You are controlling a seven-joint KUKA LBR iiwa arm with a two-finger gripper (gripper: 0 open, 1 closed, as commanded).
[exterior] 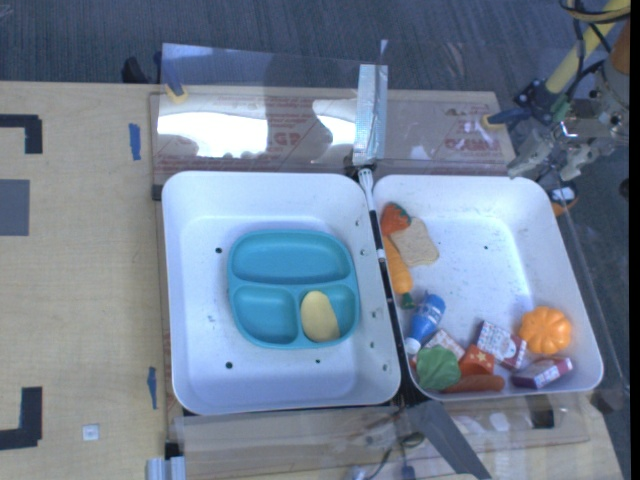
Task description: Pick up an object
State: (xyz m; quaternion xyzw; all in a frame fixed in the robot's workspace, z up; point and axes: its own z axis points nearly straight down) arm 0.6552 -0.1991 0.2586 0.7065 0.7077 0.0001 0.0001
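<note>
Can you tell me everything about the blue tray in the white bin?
The blue tray looks like smooth teal plastic with rounded corners. It has three sections: one long one along the far side and two smaller ones nearer. It lies flat in the middle of the left bin. A yellow egg-shaped thing sits in its near right section.

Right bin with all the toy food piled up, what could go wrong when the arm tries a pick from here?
1. The items crowd the near corner of the right bin; closing on the green vegetable may catch the blue bottle too.
2. The orange pumpkin is round and may slip out.
3. The gripper sits outside the far rim, so a low approach could clip it.
</note>
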